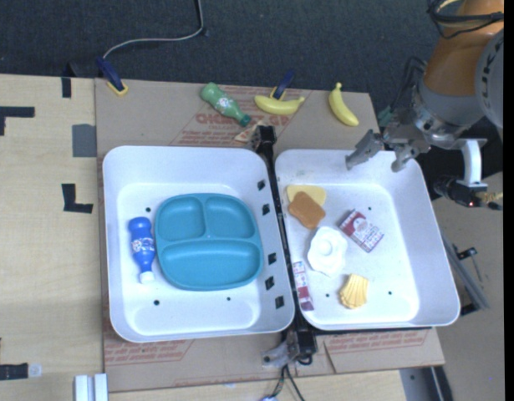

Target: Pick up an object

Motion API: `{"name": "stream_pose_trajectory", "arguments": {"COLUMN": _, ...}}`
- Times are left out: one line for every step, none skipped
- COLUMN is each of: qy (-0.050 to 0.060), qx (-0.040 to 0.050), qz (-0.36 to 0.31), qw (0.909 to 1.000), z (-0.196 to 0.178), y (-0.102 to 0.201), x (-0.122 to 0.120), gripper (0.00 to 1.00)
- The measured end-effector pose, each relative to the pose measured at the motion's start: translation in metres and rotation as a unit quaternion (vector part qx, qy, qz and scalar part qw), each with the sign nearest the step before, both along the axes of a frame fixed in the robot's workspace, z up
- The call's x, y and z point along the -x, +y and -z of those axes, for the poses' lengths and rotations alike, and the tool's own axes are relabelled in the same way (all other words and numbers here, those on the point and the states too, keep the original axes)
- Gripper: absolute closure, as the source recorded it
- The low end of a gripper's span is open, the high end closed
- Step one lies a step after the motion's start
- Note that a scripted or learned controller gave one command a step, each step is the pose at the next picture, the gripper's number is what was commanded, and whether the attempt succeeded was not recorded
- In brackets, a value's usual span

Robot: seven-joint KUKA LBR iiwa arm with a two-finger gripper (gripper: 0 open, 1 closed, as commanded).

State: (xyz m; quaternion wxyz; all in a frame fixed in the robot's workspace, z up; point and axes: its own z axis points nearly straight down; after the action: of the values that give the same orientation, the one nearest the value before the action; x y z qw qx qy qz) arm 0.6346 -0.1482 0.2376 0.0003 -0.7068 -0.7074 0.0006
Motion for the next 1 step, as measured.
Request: {"name": "stream_pose_trajectory", "arguments": {"qy": -0.002, "qx": -0.0005, "qz": -0.001, "qw": 1.0, "z": 0.1509, "y": 0.0464, "x": 0.0058, "gripper": 0.0}}
